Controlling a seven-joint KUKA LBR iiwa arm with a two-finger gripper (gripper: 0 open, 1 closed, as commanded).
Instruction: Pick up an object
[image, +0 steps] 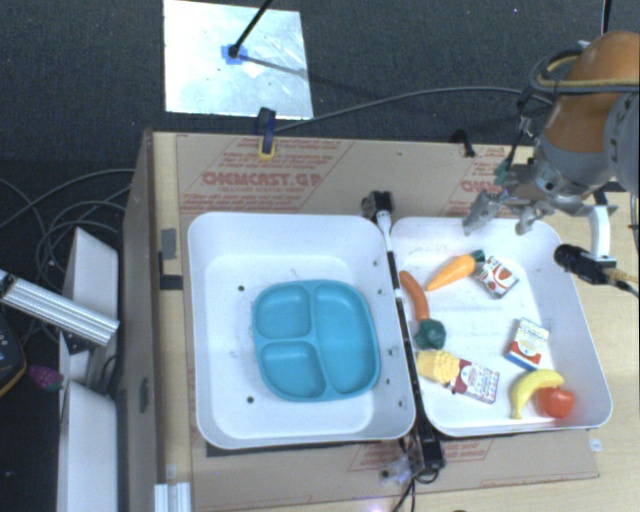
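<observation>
camera: fixed overhead | slanted down | covers both bins (300, 230) | arm (590, 110) enters right

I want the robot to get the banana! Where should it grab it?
Probably across the banana's thick middle, coming straight down from above. It lies flat in the right bin, curved, with a tomato touching its lower right end and the bin wall close behind. The fingers could close across its narrow width, away from the tomato. The gripper is at the bin's far edge.
</observation>
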